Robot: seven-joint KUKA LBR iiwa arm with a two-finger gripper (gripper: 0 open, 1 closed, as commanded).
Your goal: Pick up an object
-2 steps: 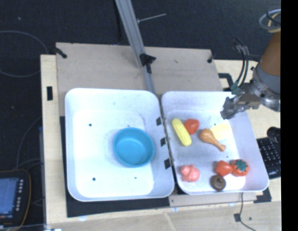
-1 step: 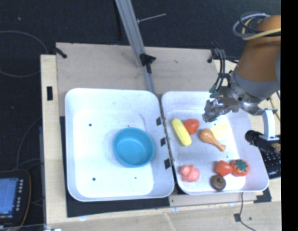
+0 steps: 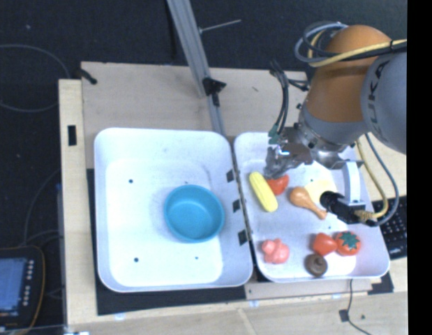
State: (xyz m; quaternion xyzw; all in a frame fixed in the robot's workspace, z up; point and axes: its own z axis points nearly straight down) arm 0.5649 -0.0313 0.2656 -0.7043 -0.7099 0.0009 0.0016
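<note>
Gripper [image 3: 277, 167] low in right bin [image 3: 373, 260], jaw state cannot tell; small red object [image 3: 278, 183] directly beneath jaws, yellow corn-like piece [image 3: 263, 191] just beside to left. Nothing visibly lifted; grasp and raise judged yet to come, task early

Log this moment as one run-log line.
gripper: low in right bin, over red item beside yellow corn | grasp: unconfirmed | left bin: blue bowl
</note>
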